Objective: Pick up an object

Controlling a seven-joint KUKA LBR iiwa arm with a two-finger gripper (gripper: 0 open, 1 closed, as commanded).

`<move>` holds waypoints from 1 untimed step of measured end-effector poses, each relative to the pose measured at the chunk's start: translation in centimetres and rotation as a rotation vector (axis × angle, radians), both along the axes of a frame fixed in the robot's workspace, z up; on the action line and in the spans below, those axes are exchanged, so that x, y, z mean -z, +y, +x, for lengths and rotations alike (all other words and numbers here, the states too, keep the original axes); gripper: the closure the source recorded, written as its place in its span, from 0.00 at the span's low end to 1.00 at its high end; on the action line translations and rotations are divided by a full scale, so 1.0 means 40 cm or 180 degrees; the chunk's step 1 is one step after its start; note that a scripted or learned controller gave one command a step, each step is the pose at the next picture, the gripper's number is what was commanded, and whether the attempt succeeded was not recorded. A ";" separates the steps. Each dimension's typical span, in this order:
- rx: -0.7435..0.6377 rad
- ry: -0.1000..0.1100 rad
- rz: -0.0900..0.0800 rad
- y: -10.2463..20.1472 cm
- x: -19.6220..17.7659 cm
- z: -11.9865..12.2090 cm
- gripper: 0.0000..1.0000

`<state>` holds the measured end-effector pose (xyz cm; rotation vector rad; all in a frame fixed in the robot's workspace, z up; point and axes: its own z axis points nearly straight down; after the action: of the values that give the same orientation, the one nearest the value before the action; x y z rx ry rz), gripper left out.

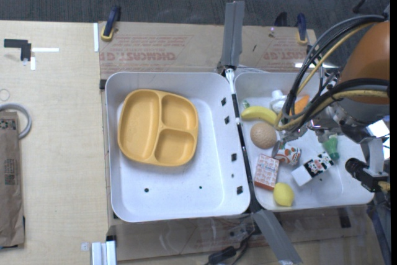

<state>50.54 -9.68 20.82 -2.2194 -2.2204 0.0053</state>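
The right bin [347, 195] holds several small things: a yellow banana [259, 113], a tan egg-shaped ball [263, 134], a red and white box [267, 171], a lemon [283, 194], a small red and white can [290, 156], a black and white cow-patterned block [316, 166], a green piece [332, 147] and an orange piece [302, 103]. My gripper [282, 143] reaches in from the right and hangs low between the tan ball and the small can, just above the can's left edge. Nothing shows between its tips.
The left bin [180, 195] holds a yellow divided plate [157, 127]. The arm's cables [310, 80] arc over the right bin's back part. A grey divider [234, 34] stands between the bins at the back. A brown bag [9, 164] lies at the far left of the bench.
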 end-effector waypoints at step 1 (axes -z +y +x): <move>-0.0509 -0.0005 0.0001 -0.047 -0.184 -0.029 0.00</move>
<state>49.36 -11.56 28.18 -2.0359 -2.3912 0.0034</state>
